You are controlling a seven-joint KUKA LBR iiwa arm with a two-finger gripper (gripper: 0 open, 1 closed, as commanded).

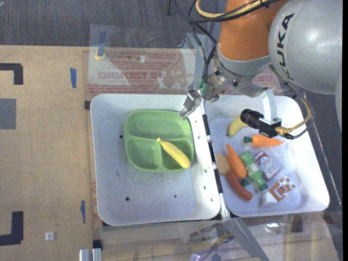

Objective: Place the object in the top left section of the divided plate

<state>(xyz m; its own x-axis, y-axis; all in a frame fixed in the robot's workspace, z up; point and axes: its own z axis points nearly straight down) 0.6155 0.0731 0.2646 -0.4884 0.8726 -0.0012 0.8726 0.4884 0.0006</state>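
The green divided plate (142,125) lies in the left bin (109,167). A long yellow banana-like object (175,153) rests in the plate's lower right section, with its upper end touching the middle divider. My gripper (189,105) hangs over the plate's upper right rim, just above and right of the yellow object. I see nothing held in it. The orange-banded wrist (244,20) rises behind it.
The right bin (310,162) holds several toy foods: a small yellow piece (236,127), three carrots (235,160), a green item (251,165) and small cartons (281,189). A black cable fitting (255,119) hangs over it. The ridge between the bins (209,156) runs just right of the plate.
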